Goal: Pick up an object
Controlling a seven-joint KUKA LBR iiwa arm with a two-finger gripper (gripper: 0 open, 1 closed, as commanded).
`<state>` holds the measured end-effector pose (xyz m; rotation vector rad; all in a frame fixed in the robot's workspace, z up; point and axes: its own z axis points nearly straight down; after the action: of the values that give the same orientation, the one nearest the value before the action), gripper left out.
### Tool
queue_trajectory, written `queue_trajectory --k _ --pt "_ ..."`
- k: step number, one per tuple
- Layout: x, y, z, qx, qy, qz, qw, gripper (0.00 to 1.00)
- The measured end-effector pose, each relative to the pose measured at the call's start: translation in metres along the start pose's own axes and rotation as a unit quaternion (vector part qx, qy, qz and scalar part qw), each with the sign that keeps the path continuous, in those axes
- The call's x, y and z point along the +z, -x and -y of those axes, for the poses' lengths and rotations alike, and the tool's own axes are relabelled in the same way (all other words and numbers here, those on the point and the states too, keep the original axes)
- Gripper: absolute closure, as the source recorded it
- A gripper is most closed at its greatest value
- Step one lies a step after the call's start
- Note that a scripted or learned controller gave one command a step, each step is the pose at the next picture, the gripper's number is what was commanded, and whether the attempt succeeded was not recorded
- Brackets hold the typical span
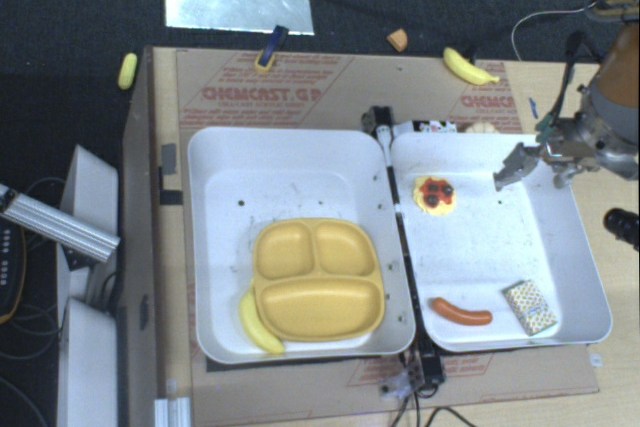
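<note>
Sausage near right bin's front rim.

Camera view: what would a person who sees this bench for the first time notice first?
Most likely the yellow plastic divided tray in the left white bin, with a yellow toy banana at its lower left edge. In the right white bin lie an orange-red toy sausage, a small patterned packet and a yellow round piece with red and dark topping. The grey gripper hangs over that bin's upper right part.
</note>
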<state>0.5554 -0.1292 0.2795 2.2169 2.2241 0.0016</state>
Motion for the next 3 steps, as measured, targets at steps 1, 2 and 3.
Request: queue_trajectory --k 1,2,3 --pt "0.093 -0.014 -0.024 0.000 -0.001 0.000 1.0000 0.00" --pt "0.156 -0.028 -0.069 0.000 -0.001 0.000 1.0000 0.00" --pt "0.195 -0.042 -0.092 -0.001 0.000 0.000 1.0000 0.00"
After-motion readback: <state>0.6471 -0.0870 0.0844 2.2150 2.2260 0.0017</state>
